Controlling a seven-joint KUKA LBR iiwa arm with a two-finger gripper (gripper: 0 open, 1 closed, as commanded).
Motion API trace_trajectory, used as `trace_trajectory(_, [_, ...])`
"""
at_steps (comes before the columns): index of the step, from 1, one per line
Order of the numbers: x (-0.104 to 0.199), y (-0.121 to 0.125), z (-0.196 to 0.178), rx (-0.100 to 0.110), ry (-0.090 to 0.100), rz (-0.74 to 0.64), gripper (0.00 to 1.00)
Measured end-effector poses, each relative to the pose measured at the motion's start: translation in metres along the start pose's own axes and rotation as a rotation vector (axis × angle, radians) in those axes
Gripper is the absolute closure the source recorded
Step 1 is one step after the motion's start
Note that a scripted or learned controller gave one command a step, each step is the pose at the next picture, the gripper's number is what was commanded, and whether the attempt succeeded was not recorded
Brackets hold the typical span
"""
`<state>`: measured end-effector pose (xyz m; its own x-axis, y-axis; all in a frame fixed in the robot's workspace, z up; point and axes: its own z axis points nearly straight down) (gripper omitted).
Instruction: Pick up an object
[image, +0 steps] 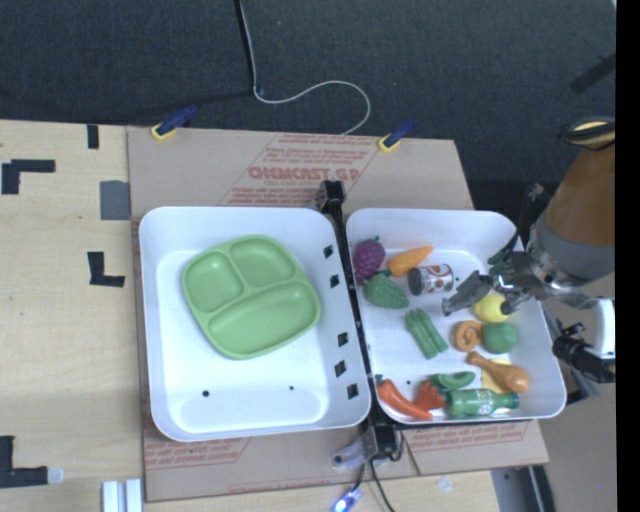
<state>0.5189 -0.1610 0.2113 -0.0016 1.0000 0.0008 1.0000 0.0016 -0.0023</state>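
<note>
One gripper (487, 290), fingers spread apart, yellow lemon (491, 308) just beneath, right bin (440, 222).

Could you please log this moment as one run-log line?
arm: over right bin | hand: by yellow lemon, nothing visibly held | green tray: left bin

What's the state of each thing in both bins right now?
green divided plate: flat in left bin, upright
small can: on its side, right bin
green bottle: lying down by front wall
purple grapes: resting against the divider
yellow lemon: loose, right under the end effector
drumstick: lying flat
</note>
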Motion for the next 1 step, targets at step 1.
trace_trajectory(1, [0.0007, 0.0002, -0.0096, 0.001, 0.000, -0.002, 1.00])
